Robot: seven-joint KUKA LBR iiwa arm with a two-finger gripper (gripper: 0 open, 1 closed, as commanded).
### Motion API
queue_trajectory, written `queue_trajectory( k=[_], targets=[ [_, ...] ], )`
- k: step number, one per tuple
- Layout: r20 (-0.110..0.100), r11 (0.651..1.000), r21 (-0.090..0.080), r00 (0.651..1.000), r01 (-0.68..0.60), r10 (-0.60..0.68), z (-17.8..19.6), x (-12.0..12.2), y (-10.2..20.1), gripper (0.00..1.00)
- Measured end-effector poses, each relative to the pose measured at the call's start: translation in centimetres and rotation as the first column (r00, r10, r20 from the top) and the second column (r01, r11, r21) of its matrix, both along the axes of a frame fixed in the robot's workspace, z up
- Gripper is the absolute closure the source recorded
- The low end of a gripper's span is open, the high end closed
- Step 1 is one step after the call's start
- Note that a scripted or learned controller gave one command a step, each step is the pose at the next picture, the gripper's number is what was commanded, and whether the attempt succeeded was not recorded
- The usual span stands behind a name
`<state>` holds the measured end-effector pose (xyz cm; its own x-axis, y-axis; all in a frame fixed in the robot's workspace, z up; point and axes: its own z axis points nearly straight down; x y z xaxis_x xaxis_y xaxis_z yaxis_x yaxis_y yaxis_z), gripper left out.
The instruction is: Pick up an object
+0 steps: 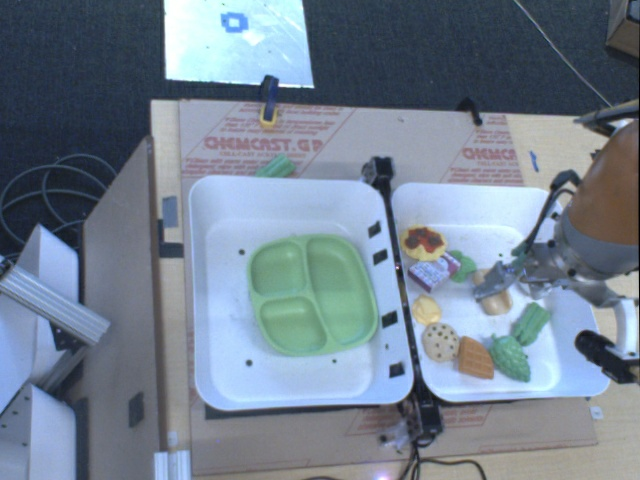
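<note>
The right bin (570,373) holds several toy foods: a yellow and red pizza slice (424,241), a purple block (435,272), a yellow piece (427,309), a speckled cookie (439,342), an orange wedge (476,358), a green leafy piece (510,358) and a green pickle (530,323). My gripper (493,286) is low in this bin, right over a small tan piece (496,305) that its tip partly hides. Whether it touches that piece is unclear.
A green divided plate (310,293) lies in the left bin (215,268). A black divider with clips (390,268) runs between the bins. The arm's grey body (600,238) hangs over the right bin's right side. A small green item (463,266) sits beside the purple block.
</note>
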<state>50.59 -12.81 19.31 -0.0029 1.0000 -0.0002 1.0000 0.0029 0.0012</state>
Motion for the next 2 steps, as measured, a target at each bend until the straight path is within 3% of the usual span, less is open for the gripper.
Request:
queue_trajectory(
  k=[1,2],
  targets=[
    [0.003,1.0,0.005,1.0,-0.008,0.008,-10.6,11.9,2.2,0.0],
    [0.009,1.0,-0.005,1.0,0.004,-0.004,-6.8,15.2,-7.7,0.0]
  ],
)
